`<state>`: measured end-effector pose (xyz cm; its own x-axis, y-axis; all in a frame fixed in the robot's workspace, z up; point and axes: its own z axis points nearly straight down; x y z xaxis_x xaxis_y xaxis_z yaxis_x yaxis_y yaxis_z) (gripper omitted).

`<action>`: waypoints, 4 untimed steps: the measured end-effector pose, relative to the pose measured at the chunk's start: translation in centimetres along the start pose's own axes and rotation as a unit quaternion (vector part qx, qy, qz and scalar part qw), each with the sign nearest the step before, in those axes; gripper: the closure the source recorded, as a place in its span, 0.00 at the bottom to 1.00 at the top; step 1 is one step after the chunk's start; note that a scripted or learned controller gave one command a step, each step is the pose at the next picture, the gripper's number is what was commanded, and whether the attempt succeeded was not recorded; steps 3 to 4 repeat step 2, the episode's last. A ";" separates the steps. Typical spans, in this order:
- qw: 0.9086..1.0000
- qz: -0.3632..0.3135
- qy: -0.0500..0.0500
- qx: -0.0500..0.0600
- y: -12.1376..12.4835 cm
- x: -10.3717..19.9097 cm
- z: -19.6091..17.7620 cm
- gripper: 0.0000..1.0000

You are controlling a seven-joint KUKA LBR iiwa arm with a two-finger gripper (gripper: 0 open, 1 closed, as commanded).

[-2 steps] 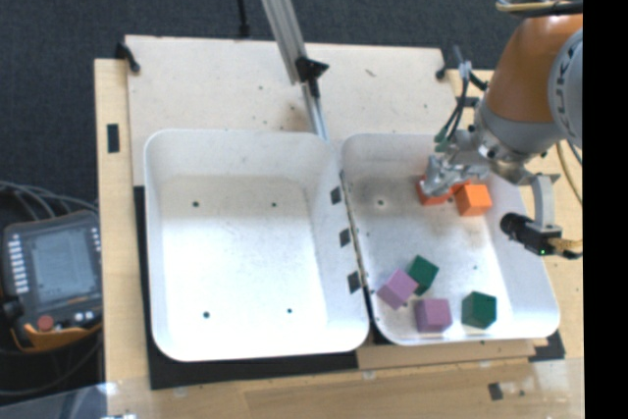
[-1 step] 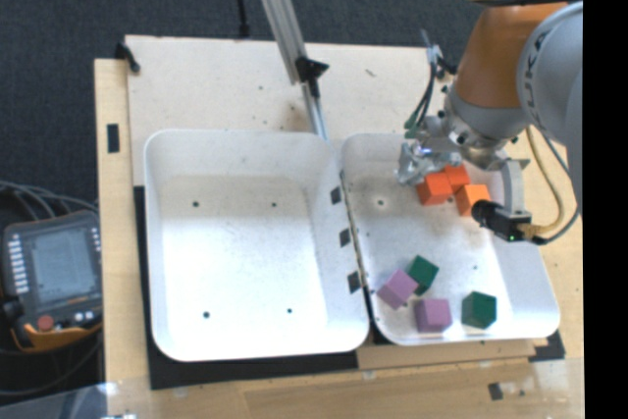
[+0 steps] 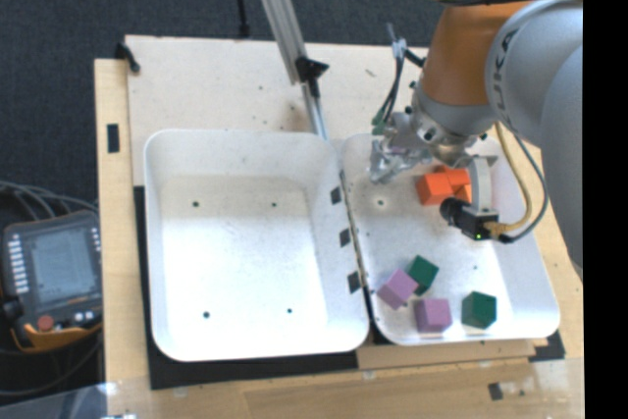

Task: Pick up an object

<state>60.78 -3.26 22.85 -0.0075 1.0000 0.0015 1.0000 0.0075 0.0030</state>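
The grey arm with its orange band [image 3: 461, 44] is reaching in from the upper right of the frame, its jaws [image 3: 385, 162] hanging over the upper left part of the right bin [image 3: 530, 309]. Whether the jaws are open or closed I cannot tell; nothing is showing between them. An orange block [image 3: 442, 184] is lying just to the right of the jaws, partly under the wrist. Toward the lower edge of that bin, two purple blocks [image 3: 398, 288] [image 3: 432, 314] and two green blocks [image 3: 424, 271] [image 3: 479, 308] are sitting close together. The left bin [image 3: 162, 211] is lying beside it on the desk [image 3: 196, 83]. A metal pole [image 3: 280, 10] is slanting down from the top centre. A handheld control pendant [image 3: 54, 275] is sitting at the lower left.
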 end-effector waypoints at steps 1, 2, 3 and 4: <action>1.000 -0.001 0.000 0.000 1.6 6.2 -0.2 1.00; 1.000 0.000 0.000 0.000 3.2 12.0 0.0 1.00; 1.000 0.000 0.000 0.000 3.2 12.0 0.0 1.00; 1.000 0.000 0.000 0.000 3.2 12.0 0.0 1.00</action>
